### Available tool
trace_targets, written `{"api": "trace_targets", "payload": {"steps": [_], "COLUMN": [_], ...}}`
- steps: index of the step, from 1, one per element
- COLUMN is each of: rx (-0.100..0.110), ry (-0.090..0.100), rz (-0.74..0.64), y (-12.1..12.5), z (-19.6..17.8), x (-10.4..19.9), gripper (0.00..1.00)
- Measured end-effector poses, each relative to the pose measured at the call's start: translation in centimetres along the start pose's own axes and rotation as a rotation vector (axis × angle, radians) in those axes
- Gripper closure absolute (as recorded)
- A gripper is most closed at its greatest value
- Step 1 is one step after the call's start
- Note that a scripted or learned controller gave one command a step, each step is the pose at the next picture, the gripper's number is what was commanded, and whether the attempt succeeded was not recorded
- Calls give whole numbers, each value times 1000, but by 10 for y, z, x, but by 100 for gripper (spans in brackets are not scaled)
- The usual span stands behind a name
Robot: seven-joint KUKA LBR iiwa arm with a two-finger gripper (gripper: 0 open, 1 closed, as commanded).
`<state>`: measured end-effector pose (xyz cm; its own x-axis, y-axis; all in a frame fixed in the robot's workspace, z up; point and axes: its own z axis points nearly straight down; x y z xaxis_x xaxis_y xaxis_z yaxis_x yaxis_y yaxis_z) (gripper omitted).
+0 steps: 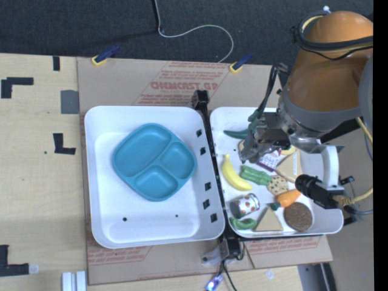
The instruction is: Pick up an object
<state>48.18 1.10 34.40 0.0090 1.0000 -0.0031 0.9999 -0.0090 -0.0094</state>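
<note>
End effector [251, 153] low in right bin [330, 226], centre-right of frame; grip state cannot be told. Banana [234, 174] just lower-left of it, long axis upper-left to lower-right. Green pepper [256, 176] directly below.

You're looking at a robotics lab bench: beside the left white bin [97, 162] lie cardboard sheeting [176, 83], taped black floor markers [18, 86], and a loose cable [194, 32].

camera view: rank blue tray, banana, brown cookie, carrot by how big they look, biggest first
1. blue tray, by far the largest
2. banana
3. brown cookie
4. carrot, though part may be hidden, so its place after the cookie is unsure
</note>
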Motion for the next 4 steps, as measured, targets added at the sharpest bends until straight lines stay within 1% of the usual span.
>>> {"api": "trace_targets", "payload": {"steps": [1, 2, 3, 4], "rx": [-11, -9, -12, -10], "ry": [4, 3, 1, 3], "rz": [-14, -12, -1, -14], "y": [1, 0, 1, 1], "z": [-48, -61, -95, -108], "x": [40, 77, -16, 34], "gripper": [100, 100, 100, 100]}}
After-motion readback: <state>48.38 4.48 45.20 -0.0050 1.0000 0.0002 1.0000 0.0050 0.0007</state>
